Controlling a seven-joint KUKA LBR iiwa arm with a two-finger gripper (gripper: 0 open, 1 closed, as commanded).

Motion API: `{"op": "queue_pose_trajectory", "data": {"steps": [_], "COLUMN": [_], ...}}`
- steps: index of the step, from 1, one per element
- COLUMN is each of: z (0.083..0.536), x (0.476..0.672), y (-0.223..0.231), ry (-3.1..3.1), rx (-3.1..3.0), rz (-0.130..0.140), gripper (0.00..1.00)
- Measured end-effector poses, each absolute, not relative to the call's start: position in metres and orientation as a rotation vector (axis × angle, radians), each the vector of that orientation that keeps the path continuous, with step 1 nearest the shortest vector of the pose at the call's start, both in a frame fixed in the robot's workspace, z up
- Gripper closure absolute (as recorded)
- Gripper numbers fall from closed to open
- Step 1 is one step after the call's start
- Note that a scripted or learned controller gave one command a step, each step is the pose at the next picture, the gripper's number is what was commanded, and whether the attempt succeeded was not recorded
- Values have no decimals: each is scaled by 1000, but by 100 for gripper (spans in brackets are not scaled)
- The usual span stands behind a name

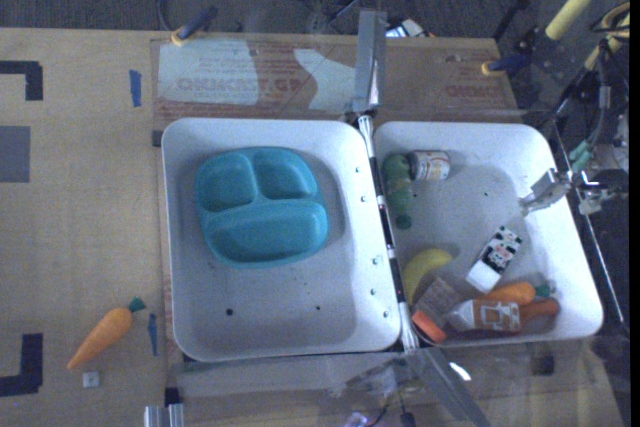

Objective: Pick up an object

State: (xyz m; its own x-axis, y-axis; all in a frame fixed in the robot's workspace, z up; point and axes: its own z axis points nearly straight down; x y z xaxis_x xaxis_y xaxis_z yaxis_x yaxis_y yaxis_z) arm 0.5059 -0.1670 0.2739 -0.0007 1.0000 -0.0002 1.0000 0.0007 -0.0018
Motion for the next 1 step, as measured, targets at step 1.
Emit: {"op": "queue_pose_trajectory", "data": {"steps": [1], "z": [116], "x": [483], "y": [-180], "ry": [-2353], "rx": [-2076], "rz": [1], "gripper": [0]}}
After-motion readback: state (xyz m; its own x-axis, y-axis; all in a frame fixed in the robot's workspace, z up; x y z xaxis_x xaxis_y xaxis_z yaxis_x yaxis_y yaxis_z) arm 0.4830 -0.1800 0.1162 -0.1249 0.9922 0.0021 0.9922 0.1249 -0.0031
